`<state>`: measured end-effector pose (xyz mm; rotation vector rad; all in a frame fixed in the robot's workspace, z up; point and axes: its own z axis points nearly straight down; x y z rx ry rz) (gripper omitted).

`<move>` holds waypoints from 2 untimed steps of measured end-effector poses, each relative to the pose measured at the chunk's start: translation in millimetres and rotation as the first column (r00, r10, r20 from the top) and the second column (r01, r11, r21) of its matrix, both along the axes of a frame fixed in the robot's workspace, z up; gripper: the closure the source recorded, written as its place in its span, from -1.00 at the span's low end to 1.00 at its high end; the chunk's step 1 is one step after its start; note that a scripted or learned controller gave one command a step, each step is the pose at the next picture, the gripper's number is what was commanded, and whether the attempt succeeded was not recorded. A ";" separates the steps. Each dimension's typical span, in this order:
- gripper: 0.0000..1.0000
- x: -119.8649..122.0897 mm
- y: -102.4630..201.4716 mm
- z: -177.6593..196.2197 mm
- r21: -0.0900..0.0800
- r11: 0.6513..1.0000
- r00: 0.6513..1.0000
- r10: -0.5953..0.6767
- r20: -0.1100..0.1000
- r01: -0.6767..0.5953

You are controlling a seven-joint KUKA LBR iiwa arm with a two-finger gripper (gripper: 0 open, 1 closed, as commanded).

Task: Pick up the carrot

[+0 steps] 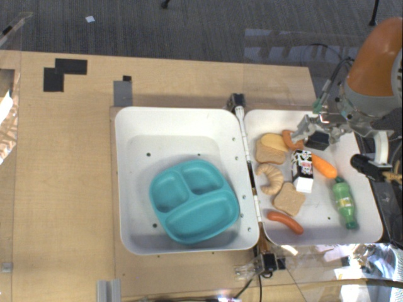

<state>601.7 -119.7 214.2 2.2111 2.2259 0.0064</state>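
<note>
Carrot [324,167] lies in the right bin [371,231], right of centre in the frame, slanting down to the right, just beside the milk carton [303,170]. Above and to its left, the gripper [317,133] hangs near the bin's upper part, its fingers apart with nothing between them; the carrot sits below them, clear of both. Nearby lie bread slices [272,148], a croissant [272,178], a sausage [284,221] and a green bottle [344,202]. The left bin [135,128] holds a teal divided plate [194,200].

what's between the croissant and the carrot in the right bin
In the camera view, the milk carton lies between the croissant and the carrot, its right side close against the carrot.
</note>
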 end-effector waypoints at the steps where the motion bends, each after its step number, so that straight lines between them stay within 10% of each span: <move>1: -1.00 9.5 -57.1 -96.1 0.000 0.992 0.992 -0.122 0.019 0.122; 2: -1.00 8.5 -77.6 -125.4 -0.001 1.000 1.000 0.029 0.004 -0.029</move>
